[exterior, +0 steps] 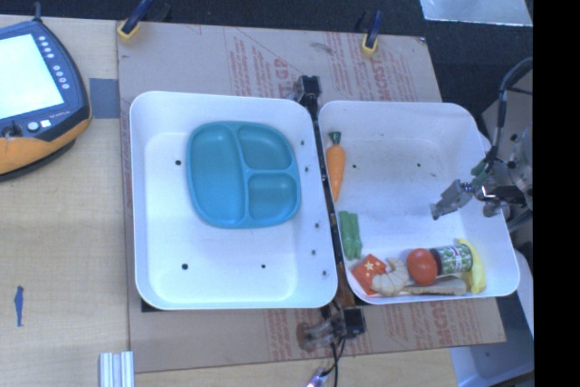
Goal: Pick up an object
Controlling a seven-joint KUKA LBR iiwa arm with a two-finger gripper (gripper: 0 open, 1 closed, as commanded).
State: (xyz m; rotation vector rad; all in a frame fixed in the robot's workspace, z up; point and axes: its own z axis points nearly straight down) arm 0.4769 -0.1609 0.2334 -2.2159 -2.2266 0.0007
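Note:
My gripper (468, 209) hangs over the right side of the right bin (399, 127), open, with nothing between its fingers. Below it, along the bin's front wall, lie a red tomato (421, 266), a green-labelled bottle (454, 258), a yellow banana (475, 268), a red packet (367, 270) and a pale beige piece (392, 281). An orange carrot (335, 169) and a green item (350, 234) lie against the bin's left wall. The gripper stands apart from all of them, up and to the right of the bottle.
The left bin (154, 222) holds a blue divided plate (243, 173). A tablet in an orange case (36, 100) lies on the bench at the far left. Clamps (134, 18) sit at the board's back edge.

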